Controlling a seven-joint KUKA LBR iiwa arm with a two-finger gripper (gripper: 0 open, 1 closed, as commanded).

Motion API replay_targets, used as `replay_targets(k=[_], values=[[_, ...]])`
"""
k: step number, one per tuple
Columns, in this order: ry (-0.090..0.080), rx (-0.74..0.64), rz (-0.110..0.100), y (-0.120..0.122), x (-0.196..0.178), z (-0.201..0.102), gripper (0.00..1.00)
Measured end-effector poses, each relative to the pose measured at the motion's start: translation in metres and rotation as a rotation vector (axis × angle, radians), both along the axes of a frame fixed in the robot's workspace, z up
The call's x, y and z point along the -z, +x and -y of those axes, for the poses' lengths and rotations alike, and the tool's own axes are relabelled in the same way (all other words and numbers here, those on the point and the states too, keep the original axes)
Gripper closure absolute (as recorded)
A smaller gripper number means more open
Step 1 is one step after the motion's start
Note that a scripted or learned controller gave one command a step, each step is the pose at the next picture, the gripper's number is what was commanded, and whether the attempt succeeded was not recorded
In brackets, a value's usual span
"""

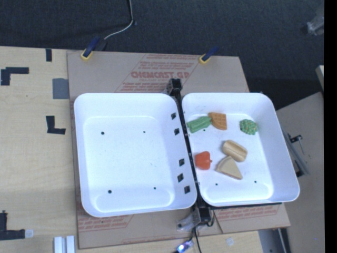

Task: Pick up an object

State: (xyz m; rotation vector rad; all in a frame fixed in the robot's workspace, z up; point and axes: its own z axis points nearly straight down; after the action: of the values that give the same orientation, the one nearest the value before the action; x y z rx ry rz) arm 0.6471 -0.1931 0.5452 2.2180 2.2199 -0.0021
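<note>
Two white bins side by side on a cardboard sheet (158, 75) on the table (31, 167): left bin (126, 152), right bin (266, 191).

Six small things counted, all in the right bin:
- one long green piece (199, 124) at 10 o'clock, near the dividing wall
- one orange piece (218, 120) at 11 o'clock, touching the green piece
- one bumpy green ball (248, 126) at 1 o'clock, apart from the rest
- one tan roll (235, 150) near centre
- one tan wedge (229, 168) at 6 o'clock, just below the roll
- one red piece (202, 160) at 8 o'clock, just beside the wedge

Two yellow-and-blue clips (89, 49) at the sheet's far edge, at 11 and 1 o'clock. One thin cable (124, 25) beyond, at 12 o'clock.

Claw state: cannot tell.
</note>
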Motion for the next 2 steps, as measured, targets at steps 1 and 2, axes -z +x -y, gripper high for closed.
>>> replay_targets(k=[1,2], values=[[0.005,0.003,-0.016,0.021,0.147,0.032,1.0],[0.002,-0.005,0.004,0.022,0.056,-0.035,1.0]])
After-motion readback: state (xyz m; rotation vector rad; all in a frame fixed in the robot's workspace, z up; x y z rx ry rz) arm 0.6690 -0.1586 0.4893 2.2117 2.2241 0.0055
